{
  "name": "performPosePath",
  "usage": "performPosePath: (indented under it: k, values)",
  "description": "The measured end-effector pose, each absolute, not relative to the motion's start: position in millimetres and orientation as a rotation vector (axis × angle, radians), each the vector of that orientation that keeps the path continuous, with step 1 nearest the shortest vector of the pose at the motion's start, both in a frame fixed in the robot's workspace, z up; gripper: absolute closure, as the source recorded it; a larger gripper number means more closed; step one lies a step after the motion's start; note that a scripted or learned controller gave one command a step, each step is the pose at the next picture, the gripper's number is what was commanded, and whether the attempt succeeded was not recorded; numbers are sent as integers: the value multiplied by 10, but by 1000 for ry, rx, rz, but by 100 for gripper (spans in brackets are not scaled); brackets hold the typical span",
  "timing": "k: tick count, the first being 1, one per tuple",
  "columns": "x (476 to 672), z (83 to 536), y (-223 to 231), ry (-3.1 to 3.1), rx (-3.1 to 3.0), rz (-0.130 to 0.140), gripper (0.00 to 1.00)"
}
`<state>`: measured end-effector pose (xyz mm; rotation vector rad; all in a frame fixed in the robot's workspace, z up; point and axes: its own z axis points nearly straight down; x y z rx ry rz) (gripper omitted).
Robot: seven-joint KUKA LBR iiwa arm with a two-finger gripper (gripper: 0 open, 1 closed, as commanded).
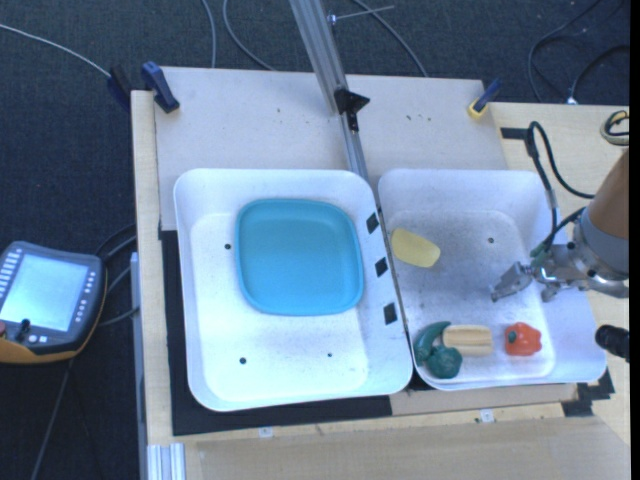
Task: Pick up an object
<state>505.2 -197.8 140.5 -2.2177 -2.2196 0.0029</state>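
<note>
At the far left, off the bench, a handheld control pendant [45, 300] with a lit screen lies on the dark carpet among loose cables. The wooden bench [260, 108] carries 2 shallow white bins side by side. The left bin [200, 368] holds 1 thing, a square blue plate [299, 255] lying flat in its upper middle part. A slanted metal rod [318, 38] comes down from the top edge toward the seam between the bins.

In the right bin [470, 193] there are 4 small objects. A yellow piece [415, 248] lies near the bin's left wall, well apart from the others. Along the near edge sit a dark green vegetable [437, 349], a tan block [468, 339] touching it on its right, and, just beside that, a red pepper-like object [521, 339].

The gripper [515, 283] hangs over the right half of this bin, above and a little left of the red object, with the arm [610, 228] entering from the right. Its fingers point left and stand slightly apart, with nothing visible between them.
</note>
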Motion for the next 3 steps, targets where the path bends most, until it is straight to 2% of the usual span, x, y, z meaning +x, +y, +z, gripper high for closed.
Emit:
performPosePath:
  k: [1,2,3]
  values:
    - [5042,936,-1973,-2219,-2219,3,0]
    - [5056,1062,-1977,-2222,-2222,-1,100]
    - [5073,1483,-1980,-2224,-2224,-3,100]
